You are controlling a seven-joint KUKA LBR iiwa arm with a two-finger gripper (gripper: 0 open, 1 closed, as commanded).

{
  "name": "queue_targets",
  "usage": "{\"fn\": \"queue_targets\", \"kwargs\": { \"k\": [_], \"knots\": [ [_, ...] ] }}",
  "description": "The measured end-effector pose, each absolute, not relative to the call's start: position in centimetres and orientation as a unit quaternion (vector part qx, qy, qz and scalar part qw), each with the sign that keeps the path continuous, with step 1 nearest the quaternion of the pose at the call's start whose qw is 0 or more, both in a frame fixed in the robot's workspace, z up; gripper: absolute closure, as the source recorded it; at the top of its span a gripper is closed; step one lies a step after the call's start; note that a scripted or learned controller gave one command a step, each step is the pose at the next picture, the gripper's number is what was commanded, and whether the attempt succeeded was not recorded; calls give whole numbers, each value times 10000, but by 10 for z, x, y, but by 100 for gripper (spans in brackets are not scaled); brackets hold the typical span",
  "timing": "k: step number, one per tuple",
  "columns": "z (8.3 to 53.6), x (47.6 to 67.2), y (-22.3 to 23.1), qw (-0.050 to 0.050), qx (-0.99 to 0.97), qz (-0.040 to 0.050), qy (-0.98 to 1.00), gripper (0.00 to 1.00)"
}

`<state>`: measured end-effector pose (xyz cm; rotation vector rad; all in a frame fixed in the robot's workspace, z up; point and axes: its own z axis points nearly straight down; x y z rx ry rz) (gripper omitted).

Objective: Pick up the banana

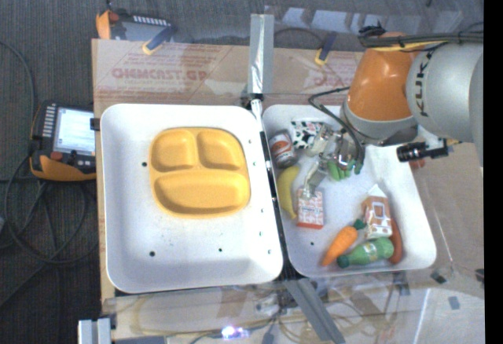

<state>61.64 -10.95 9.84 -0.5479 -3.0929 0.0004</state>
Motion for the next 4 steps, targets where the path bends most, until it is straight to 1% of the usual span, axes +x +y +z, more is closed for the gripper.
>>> {"fn": "queue_targets", "kwargs": {
  "k": [1,2,3,4],
  "knots": [
    [98,642,-144,210,-1364,-21,-9904,0],
    [97,640,-114,30,-93,115,-9999,0],
    [96,648,-118,36,1991,99,-9799,0],
    [107,653,-110,-93,1994,61,-9799,100]
  ]
}}
